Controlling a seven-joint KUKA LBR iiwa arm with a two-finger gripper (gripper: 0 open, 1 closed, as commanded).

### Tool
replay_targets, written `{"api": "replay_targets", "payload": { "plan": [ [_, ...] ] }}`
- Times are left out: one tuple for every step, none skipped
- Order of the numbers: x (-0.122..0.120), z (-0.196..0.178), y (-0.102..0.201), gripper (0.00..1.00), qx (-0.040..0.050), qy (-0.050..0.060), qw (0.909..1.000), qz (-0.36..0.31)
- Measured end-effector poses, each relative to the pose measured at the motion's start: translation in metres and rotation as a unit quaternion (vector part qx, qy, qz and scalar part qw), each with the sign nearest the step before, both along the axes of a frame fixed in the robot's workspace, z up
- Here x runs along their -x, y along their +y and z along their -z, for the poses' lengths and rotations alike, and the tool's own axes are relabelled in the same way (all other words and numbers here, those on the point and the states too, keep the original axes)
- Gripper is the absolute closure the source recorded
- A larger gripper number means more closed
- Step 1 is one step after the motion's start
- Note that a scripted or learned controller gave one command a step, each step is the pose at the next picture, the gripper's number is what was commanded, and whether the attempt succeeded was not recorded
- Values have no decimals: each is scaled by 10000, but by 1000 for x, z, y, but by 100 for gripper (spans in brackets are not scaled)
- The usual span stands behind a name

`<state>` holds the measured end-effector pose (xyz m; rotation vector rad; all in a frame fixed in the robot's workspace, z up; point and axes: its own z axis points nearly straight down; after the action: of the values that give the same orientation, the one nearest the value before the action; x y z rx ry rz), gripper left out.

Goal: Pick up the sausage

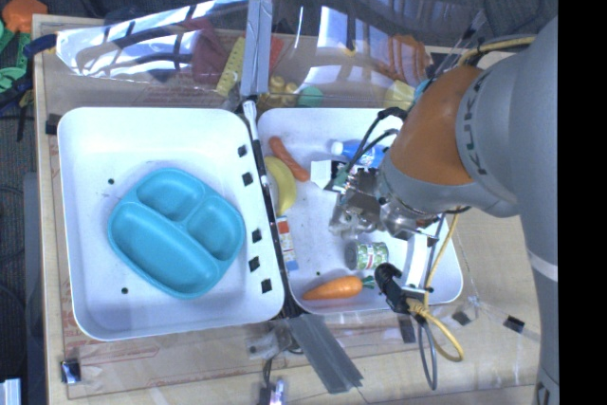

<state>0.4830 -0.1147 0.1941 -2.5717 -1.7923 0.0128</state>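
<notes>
1. While the end effector [358, 209] hangs over the middle of the right bin [446, 285], we cannot tell its state.
2. We see the sausage [287, 158] at that bin's upper left, touching the banana [279, 185]; a descent here could miss it.
3. We could grab the nearby can [370, 255] or carrot [332, 289] instead.
</notes>
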Motion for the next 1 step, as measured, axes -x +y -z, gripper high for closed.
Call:
{"api": "replay_targets", "payload": {
  "plan": [
    [-1,-8,0,100,-1,21,10000,-25]
  ]
}}
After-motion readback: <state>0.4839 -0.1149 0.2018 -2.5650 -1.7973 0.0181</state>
